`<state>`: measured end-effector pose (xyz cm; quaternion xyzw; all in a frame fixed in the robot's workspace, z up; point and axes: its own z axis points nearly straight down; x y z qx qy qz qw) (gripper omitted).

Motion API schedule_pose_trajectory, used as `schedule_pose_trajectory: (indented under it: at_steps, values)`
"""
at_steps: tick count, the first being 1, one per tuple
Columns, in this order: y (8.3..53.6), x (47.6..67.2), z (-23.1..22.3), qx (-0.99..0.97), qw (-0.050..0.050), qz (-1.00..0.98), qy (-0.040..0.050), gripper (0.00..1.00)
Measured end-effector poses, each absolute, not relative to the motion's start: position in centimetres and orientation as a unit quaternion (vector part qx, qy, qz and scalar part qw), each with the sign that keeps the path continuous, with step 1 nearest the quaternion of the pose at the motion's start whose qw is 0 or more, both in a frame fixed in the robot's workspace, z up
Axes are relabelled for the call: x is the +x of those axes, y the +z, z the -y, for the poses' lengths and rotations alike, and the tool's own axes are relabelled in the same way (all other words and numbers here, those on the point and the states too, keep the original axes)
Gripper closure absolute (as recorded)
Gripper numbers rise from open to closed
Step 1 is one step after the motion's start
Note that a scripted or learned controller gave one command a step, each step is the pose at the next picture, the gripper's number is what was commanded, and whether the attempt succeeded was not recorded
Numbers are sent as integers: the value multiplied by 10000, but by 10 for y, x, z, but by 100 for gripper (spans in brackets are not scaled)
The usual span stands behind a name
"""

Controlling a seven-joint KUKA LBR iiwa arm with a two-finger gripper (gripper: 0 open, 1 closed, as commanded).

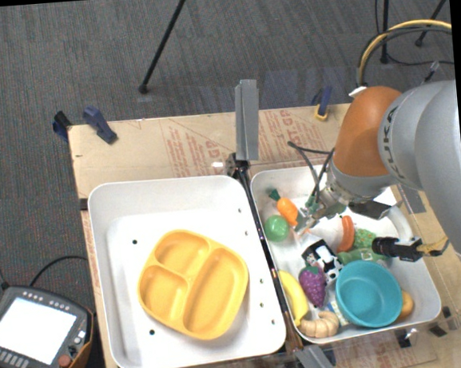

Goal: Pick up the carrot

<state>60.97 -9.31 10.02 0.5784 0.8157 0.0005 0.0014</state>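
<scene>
1. I see the carrot [286, 209] lying in the right bin [428, 282], near its upper left corner, just above a green ball [277, 229].
2. My gripper [312, 216] hangs just to the right of the carrot, close beside it; I cannot tell how it is set.
3. A yellow divided plate [193, 282] sits in the left bin [114, 229].
4. A teal bowl [368, 293] lies lower right.

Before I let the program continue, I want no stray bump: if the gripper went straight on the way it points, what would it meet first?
Probably the carrot, lying just beyond the gripper toward the left bin, with the green ball right beside that line; depth is unclear from above.
</scene>
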Motion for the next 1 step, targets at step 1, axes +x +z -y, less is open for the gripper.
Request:
schedule_pose_trajectory:
  at_steps: [1]
  values:
    - [191, 606, 18, 5882, 19, -8087, -3, 100]
